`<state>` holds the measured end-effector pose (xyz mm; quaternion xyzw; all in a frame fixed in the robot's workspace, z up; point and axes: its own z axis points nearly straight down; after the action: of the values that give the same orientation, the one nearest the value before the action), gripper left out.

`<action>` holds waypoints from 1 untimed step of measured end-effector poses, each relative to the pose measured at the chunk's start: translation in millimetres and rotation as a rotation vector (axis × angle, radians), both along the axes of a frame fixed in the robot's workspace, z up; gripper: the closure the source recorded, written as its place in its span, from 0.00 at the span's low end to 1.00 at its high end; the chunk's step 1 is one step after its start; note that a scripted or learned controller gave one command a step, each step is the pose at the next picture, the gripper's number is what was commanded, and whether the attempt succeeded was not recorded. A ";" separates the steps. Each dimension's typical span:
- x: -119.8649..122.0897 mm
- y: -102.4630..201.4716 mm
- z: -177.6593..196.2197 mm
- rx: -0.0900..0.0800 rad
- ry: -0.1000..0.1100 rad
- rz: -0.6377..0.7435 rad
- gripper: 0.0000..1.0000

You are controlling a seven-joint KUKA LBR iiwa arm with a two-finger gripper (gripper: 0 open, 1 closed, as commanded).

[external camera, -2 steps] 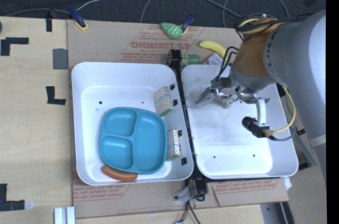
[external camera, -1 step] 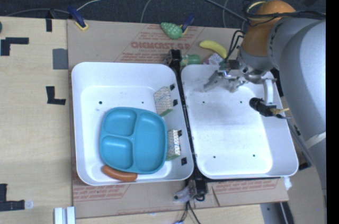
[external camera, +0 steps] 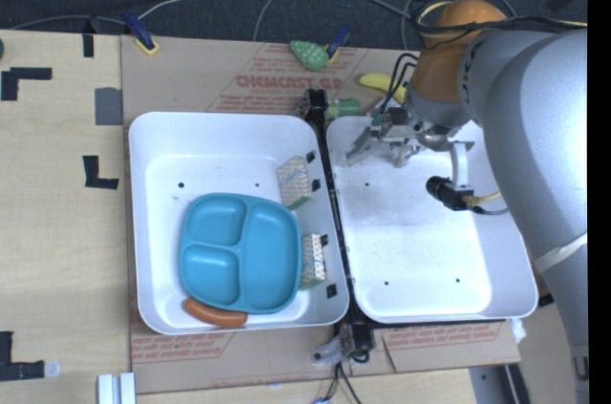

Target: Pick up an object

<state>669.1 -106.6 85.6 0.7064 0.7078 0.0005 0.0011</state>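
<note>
Leftward, the left bin (external camera: 153,144) holds a blue divided plate (external camera: 239,251), an orange sausage (external camera: 215,313) touching its near edge, and two small packets (external camera: 295,179). Right of that bin hangs the claw (external camera: 368,142); its state I cannot tell.

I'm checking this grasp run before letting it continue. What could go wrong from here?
The gripper hangs over the right bin, while the blue plate, orange sausage and small cards lie in the left bin: closing here would likely grab nothing. The plate is wide and flat, so it may slip.
</note>
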 end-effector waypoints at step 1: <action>-0.3 8.4 -0.2 -0.001 0.001 -0.001 0.00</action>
<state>668.7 -98.2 85.3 0.7067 0.7075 -0.0003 0.0014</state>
